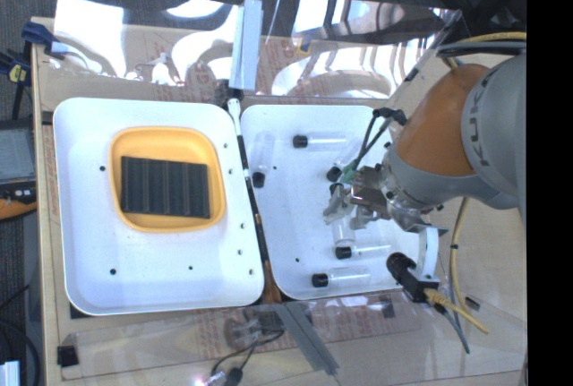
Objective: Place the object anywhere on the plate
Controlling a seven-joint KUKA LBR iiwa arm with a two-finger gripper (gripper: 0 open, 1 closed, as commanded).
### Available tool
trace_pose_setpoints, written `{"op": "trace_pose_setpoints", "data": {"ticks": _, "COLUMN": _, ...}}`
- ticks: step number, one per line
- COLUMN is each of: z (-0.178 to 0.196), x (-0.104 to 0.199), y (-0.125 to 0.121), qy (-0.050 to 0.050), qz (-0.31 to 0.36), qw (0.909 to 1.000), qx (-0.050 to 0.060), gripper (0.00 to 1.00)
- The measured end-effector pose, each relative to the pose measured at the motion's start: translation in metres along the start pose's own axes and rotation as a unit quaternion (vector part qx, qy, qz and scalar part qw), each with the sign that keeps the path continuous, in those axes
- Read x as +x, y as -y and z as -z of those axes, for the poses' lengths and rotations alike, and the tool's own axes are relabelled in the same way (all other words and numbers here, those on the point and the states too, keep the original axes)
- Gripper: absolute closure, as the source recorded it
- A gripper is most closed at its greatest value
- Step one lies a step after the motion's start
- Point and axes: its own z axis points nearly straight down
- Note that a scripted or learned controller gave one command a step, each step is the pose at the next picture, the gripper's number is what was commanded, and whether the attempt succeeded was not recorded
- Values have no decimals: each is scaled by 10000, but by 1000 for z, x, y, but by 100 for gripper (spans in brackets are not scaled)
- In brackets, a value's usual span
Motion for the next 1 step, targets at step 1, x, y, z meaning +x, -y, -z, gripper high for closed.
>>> {"op": "trace_pose_setpoints", "data": {"ticks": 1, "z": 0, "x": 0, "y": 0, "qy": 1, "qz": -1, "qw": 10000, "qx": 0, "gripper": 0}}
